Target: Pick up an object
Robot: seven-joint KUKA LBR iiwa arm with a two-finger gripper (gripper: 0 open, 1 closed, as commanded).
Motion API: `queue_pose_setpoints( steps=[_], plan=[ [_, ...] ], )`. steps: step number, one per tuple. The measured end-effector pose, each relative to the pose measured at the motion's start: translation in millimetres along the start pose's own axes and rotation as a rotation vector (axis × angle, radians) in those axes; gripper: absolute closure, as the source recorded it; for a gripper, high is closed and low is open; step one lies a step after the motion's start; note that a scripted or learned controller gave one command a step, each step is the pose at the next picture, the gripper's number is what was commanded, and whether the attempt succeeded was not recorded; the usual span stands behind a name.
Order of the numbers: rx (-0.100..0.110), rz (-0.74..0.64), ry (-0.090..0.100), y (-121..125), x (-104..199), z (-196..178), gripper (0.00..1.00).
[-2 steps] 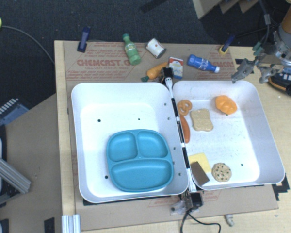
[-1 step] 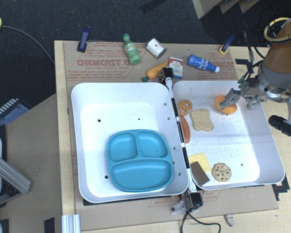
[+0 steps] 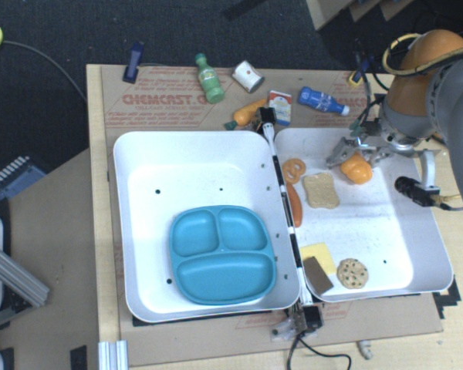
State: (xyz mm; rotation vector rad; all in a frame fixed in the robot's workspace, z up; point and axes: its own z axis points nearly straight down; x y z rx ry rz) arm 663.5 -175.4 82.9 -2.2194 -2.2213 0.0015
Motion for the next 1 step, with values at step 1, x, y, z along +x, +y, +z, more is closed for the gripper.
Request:
queue_pose_setpoints(
  steps=[1],
  plan=[
    [-0.009,-0.002,-0.004,2.6,-0.7,-14.0,1.0]
  ],
)
